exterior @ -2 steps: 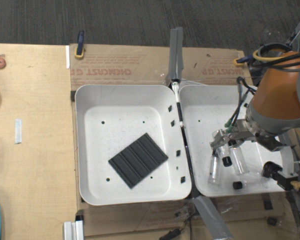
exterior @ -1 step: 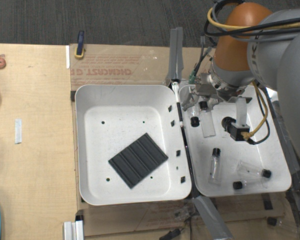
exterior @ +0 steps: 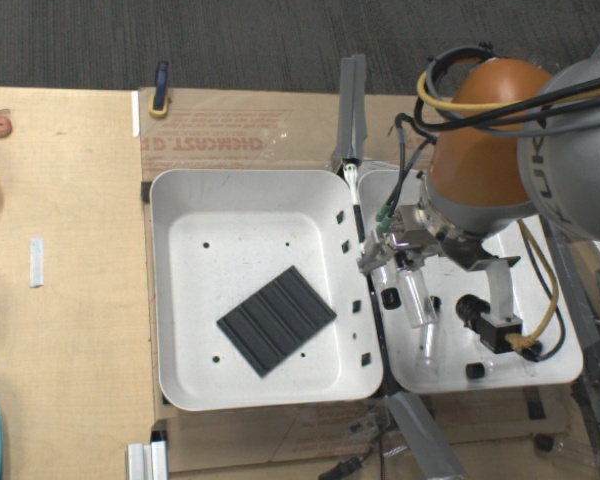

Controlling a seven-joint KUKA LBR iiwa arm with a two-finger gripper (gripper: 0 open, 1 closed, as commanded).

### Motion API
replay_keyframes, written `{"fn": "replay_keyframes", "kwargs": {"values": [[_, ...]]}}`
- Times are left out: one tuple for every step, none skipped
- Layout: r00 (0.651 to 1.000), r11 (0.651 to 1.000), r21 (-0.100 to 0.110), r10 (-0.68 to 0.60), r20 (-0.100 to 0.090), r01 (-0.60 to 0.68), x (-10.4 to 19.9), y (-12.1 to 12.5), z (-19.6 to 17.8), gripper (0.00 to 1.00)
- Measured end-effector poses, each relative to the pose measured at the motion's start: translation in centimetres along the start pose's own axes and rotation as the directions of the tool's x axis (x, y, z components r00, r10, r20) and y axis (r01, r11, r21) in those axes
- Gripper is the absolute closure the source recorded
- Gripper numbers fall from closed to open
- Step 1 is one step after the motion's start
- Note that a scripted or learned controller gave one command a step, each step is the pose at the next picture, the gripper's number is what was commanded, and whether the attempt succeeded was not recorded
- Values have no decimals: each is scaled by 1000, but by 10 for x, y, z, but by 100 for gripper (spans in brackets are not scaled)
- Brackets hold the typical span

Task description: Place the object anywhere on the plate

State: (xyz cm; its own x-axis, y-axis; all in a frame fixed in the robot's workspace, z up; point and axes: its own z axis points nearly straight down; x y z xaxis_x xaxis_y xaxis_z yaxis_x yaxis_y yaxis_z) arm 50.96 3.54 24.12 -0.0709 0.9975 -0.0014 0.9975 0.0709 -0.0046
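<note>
A dark grey ribbed plate [exterior: 277, 320] lies flat and turned at an angle in the left white bin [exterior: 180, 218]. My gripper [exterior: 418, 308] hangs low over the left part of the right white bin [exterior: 555, 363], under the orange wrist band [exterior: 485, 138]. Close to its left side, near the bin's left wall, lies a small dark object [exterior: 390, 296]. Another small dark piece [exterior: 474, 371] rests by that bin's front edge. The arm hides much of the right bin's floor.
A black block with a yellow cable [exterior: 495, 330] hangs off the wrist over the right bin. Brown cardboard [exterior: 230, 138] lies behind the left bin. A raised wall [exterior: 365, 268] divides the two bins.
</note>
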Motion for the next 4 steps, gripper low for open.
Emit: {"fn": "replay_keyframes", "kwargs": {"values": [[996, 996, 1, -85, 0, 85, 20, -5, 50, 100], [984, 984, -1, -177, 1, 177, 43, 90, 39, 100], [972, 972, -1, -236, 0, 236, -43, 30, 43, 100], [922, 922, 0, -387, 0, 387, 19, 1, 51, 100]]}}
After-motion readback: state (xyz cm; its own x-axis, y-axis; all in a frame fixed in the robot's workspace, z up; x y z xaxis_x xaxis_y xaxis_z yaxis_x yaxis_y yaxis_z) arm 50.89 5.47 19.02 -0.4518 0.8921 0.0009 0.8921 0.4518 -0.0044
